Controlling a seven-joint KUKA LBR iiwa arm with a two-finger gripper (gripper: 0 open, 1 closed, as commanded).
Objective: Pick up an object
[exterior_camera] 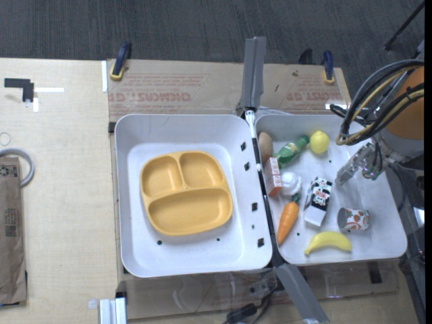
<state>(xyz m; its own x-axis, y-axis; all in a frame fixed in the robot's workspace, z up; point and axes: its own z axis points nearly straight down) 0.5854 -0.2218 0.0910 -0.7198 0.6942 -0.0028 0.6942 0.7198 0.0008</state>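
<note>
While gripper (pixel 354 169) hovers over right bin (pixel 391 245), grip state unclear (blurred); nothing seen held. Nearest targets: milk carton (pixel 317 202) at its 8 o'clock, small cup (pixel 354 219) at 6. Risk: tight clutter, fingers nudge neighbours, or round cup rolls away

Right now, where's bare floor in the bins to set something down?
Left bin: white margin around the yellow plate. Right bin: a patch between lemon, milk carton and claw. Crowded along its left side, around the carrot.
</note>
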